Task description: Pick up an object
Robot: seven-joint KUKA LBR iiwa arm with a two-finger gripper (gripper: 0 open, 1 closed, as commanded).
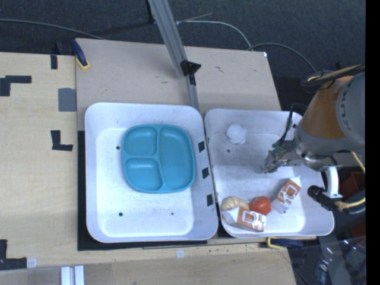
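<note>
My pincer (274, 162) hangs low in the right bin (309, 227); I cannot tell its state. Toward the bin's near edge lie a red tomato-like ball (260, 205), a small orange-and-white carton (288, 192), another carton (251, 219) and a tan pastry (233, 203). A pale ball (236, 133) sits farther back. A teal divided plate (158, 158) lies in the left bin (101, 218).

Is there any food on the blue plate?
No, it's empty. All three compartments of the blue divided plate in the left bin show only bare blue.
</note>
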